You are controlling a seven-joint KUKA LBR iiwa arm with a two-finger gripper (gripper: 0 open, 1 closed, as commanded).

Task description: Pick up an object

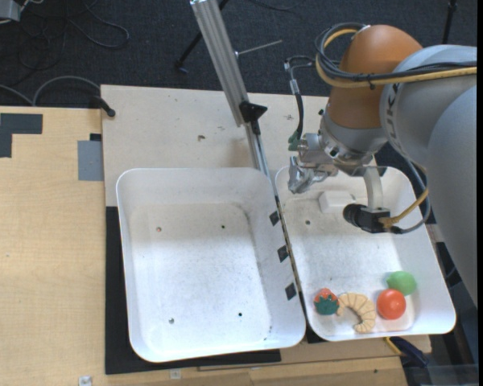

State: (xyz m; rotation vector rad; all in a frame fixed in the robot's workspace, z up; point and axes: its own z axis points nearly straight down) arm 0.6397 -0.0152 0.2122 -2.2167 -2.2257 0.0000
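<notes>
Nearest the camera, along the near edge of the right bin (431,316), four small things lie in a loose row. A little red and green toy (326,301) sits at the left end, close to the divide between the bins. Just right of it lies a tan croissant-shaped piece (358,310), curved and resting flat. Next comes a red-orange ball (391,304), near the croissant piece, and just beyond it a green rounded piece (401,281) that seems to touch the ball's far side. The left bin (141,296) lies alongside, its speckled floor bare of objects. Farther back, the gripper (301,177) hangs over the far left corner of the right bin, well apart from the row of things, with nothing visible between its fingers; whether they stand open or closed cannot be told. Above it rises the grey arm with its orange band (370,67). A slanted metal rail (225,63) stands beyond the bins
</notes>
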